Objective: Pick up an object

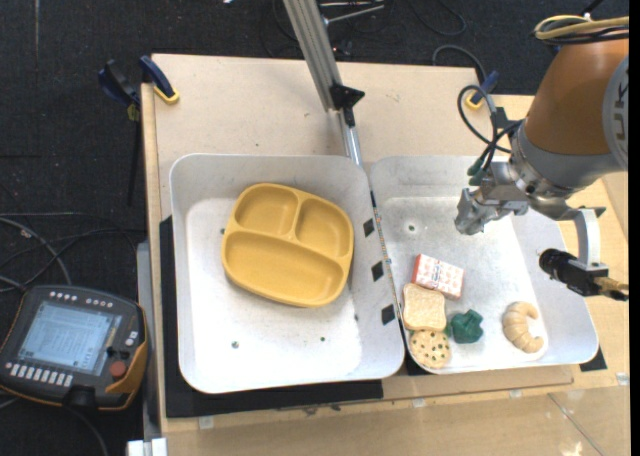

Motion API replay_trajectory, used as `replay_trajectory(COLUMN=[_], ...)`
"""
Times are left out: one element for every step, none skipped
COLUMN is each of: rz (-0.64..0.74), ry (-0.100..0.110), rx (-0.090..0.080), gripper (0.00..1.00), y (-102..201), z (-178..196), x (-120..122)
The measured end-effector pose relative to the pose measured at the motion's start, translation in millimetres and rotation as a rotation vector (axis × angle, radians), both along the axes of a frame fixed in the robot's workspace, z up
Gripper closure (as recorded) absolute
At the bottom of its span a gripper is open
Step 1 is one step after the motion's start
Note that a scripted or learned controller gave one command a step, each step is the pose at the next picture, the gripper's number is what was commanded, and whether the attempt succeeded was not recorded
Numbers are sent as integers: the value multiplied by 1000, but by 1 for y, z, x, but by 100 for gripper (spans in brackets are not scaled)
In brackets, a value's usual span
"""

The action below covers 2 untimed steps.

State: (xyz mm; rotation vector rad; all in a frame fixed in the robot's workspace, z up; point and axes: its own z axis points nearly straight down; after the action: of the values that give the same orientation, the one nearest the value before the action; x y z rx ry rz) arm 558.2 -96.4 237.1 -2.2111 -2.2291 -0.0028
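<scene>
The right bin [430,199] holds a pink and white snack packet [439,275], a slice of toast [424,308], a chocolate-chip cookie [431,348], a dark green lump [465,326] and a croissant [524,327], all grouped near its front edge. My gripper [473,216] hangs over the back middle of that bin, above and behind the packet, apart from every item. Nothing shows between its fingers.
A yellow divided plate [290,243] lies in the left bin [200,344]. A slanted metal pole [310,24] rises from the seam between the bins. Blue clamps [150,74] grip the bench's back-left corner. A teach pendant [70,344] sits off the bench at the left.
</scene>
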Motion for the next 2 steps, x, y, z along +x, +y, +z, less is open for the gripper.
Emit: replay_trajectory(rz=[1,0], ry=[2,2], rx=[0,0], gripper=[100,100], y=[61,113], z=[-7,-16], x=[-12,-21])
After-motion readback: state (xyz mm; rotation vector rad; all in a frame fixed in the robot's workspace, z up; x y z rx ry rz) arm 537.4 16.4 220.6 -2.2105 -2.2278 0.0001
